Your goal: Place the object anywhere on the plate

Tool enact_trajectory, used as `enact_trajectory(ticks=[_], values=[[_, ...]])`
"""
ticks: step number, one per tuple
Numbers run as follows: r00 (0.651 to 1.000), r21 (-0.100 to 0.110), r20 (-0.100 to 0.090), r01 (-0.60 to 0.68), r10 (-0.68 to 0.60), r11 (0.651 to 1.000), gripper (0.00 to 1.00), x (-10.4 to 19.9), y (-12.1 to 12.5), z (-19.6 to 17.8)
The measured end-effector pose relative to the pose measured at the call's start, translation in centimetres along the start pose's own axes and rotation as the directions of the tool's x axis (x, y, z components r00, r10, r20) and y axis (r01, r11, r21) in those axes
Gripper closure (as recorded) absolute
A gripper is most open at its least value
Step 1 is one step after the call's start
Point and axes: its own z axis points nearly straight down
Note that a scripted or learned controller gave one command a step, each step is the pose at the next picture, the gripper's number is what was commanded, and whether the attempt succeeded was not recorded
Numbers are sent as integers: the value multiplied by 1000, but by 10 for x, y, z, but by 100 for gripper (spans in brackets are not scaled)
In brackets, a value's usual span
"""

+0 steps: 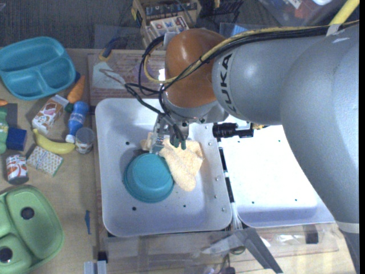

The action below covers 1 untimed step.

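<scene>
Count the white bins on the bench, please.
2. The left bin holds a blue bowl and a yellow cloth. The right bin sits beside it, partly hidden under the arm.

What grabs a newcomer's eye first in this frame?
The big grey arm with its orange band, reaching in from the right. Its end effector hangs over the left bin, just above a pale yellow cloth that lies beside a blue bowl.

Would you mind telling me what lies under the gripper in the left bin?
A pale yellow cloth lies beneath the gripper, beside a blue bowl. The arm covers the cloth's upper edge.
</scene>
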Motion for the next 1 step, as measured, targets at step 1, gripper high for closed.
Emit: enact_trajectory(ticks=[1], values=[[963,0,-3,271,-271,963,100,40,-5,-15]])
